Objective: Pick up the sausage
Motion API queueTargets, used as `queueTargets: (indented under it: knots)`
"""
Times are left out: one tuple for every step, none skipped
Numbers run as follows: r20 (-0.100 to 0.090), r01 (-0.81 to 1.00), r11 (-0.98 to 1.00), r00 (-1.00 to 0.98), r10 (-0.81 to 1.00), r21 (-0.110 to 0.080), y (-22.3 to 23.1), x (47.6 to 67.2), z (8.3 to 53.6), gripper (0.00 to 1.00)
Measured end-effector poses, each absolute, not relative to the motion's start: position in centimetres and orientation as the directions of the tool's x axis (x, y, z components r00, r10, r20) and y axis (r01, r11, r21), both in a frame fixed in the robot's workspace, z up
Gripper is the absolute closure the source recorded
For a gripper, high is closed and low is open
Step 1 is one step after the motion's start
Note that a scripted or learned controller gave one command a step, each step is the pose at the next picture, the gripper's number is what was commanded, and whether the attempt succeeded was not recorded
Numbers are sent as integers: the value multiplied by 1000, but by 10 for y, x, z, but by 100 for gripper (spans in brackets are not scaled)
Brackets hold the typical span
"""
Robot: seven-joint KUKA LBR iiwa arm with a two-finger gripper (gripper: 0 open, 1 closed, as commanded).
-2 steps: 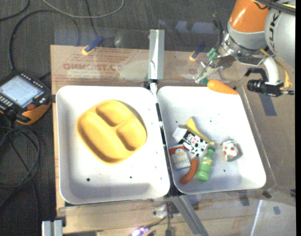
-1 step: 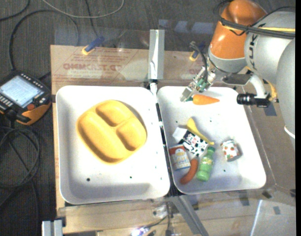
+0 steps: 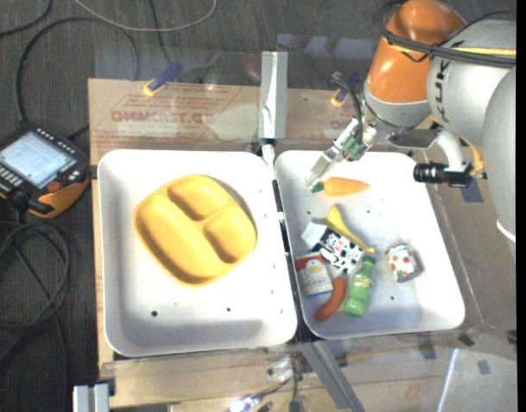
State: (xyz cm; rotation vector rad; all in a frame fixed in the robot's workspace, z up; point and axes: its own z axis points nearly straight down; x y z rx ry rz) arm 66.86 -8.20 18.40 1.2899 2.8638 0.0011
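The sausage [image 3: 331, 299] is a short reddish-brown link lying at a slant near the front edge of the right bin [image 3: 434, 312]. It rests between a small red-and-white packet [image 3: 312, 275] and a green bottle [image 3: 359, 288]. My gripper [image 3: 319, 175] hangs at the far left of the right bin, pointing down and left, its tip just left of an orange carrot [image 3: 345, 187]. It is well behind the sausage, with several items between them. Nothing shows in its grasp.
A yellow banana [image 3: 348, 227], a black-and-white patterned box [image 3: 340, 248] and a red-and-white round toy [image 3: 402, 263] also lie in the right bin. The left bin [image 3: 125, 316] holds a yellow divided plate [image 3: 196, 227]. A pendant [image 3: 35, 168] lies off the bench at left.
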Motion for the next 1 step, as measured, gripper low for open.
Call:
queueTargets:
  knots:
    - [0, 749, 663, -663, 749, 4, -80, 669, 194, 100]
